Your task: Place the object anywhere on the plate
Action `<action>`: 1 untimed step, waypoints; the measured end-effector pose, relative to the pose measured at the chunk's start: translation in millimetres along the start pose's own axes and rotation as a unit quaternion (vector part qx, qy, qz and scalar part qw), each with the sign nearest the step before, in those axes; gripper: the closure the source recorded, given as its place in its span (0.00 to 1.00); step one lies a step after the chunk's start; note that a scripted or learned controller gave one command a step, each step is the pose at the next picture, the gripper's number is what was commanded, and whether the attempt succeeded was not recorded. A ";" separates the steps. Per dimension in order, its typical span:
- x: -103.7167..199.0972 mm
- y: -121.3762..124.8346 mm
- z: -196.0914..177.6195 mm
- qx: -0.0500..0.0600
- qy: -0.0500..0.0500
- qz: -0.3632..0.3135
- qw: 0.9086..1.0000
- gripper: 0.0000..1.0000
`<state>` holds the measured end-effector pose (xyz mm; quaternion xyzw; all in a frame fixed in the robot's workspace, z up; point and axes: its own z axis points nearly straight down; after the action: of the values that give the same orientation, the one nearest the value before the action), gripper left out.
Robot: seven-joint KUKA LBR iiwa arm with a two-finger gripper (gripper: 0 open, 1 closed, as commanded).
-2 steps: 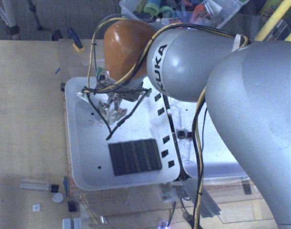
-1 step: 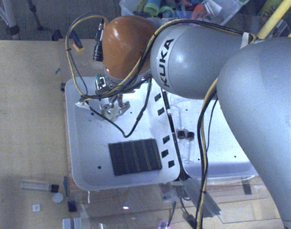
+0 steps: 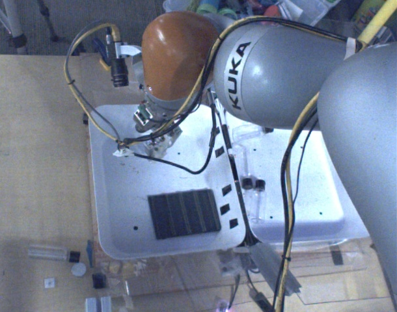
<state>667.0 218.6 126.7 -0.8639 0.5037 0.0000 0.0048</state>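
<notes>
A dark plate [image 3: 184,214] lies in the lower middle of the frame, flat on the floor of the left bin [image 3: 114,194]. It is a nearly black rectangle with fine ribs running along it, and it sits a little turned against the bin's edges. The object that should go on the plate cannot be made out with certainty: something pale and small lies under the wrist, near the upper part of the left bin, but it is too blurred to name.

The arm [image 3: 276,70] enters from the right side of the frame and fills the upper right. Its orange band [image 3: 176,51] is in the upper middle, and below it the wrist points down into the upper part of the left bin. The gripper [image 3: 156,132] hangs there, close above the bin floor, well apart from the plate. Whether it is apart or together cannot be told, because the wrist and black and yellow cables [image 3: 94,109] cover it.

The right bin [image 3: 315,200] is partly hidden behind the arm. Small loose parts [image 3: 68,259] lie on the bench at the lower left.
</notes>
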 end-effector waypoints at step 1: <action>-7.6 -4.3 -90.6 -0.001 0.000 -0.161 0.987 1.00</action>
<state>666.5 226.6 217.4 -0.9336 0.3583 0.0001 0.0042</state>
